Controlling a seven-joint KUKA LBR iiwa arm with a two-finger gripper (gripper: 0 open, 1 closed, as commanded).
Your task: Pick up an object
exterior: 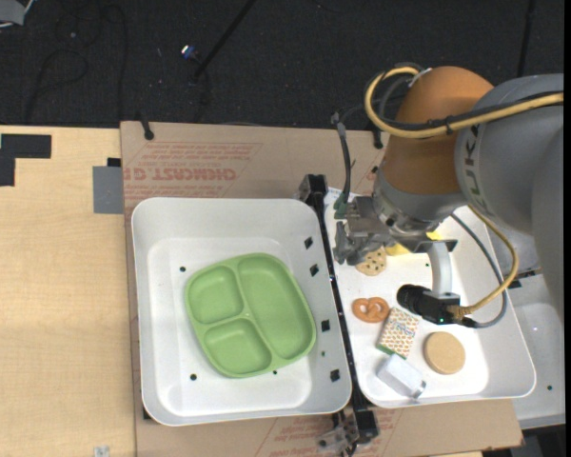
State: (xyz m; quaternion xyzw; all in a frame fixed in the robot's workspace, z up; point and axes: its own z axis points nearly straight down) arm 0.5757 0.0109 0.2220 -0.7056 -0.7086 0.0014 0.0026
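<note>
My gripper (358, 244) is down in the right bin (514, 374), near its far left corner beside the divider. A chocolate-chip cookie (370, 265) lies right under its tip; I cannot tell whether they touch. In the same bin, closer to the front, lie a brown pretzel (369, 308), a green-patterned packet (400, 332), a round tan biscuit (444, 353) and a small white block (401, 377). A bit of something yellow (401, 248) shows just beneath the wrist. The arm's body hides the bin's far part.
The left bin (162, 255) holds a green three-compartment plate (250, 313). A black part on a cable (428, 303) hangs over the right bin next to the pretzel. Cardboard (219, 160) lies under both bins, and black clips run along the divider.
</note>
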